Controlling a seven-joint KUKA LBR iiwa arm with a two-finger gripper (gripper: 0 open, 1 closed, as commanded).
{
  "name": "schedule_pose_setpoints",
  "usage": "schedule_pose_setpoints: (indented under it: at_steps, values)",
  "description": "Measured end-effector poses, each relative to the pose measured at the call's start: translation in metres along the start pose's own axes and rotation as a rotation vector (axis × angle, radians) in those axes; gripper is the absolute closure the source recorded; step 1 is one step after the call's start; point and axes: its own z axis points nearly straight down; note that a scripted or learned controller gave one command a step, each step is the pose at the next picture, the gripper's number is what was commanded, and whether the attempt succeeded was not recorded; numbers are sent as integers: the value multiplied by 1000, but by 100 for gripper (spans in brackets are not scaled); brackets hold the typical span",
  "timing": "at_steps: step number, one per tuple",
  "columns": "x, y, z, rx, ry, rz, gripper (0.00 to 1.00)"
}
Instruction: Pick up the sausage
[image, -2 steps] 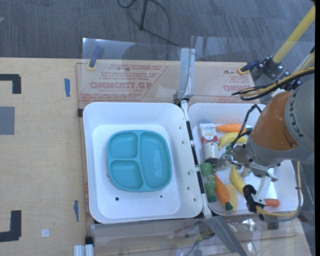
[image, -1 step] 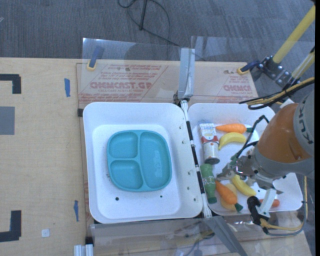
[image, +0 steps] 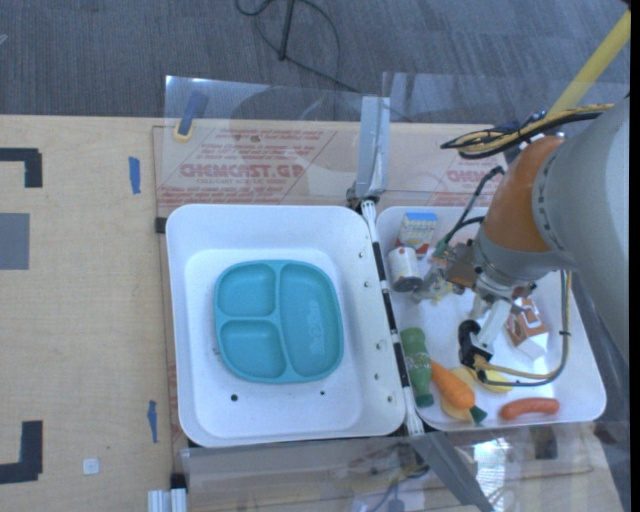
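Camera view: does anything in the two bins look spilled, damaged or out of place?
Nothing stands out. The red-orange sausage lies flat in the right white bin, apart from the orange toy carrot. The teal divided plate sits flat in the middle of the left white bin.

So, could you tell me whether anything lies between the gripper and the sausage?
Nothing visible does. The sausage lies uncovered on the floor of the right bin, in its near corner, apart from the carrot beside it. The gripper hangs farther back, near the white can.
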Motion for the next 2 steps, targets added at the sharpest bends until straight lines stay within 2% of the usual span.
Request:
schedule_pose_setpoints:
  at_steps: [1,2]
  values:
    - [0,82,3,34,-10,50,0]
    - [4,85,-9,17,-9,46,100]
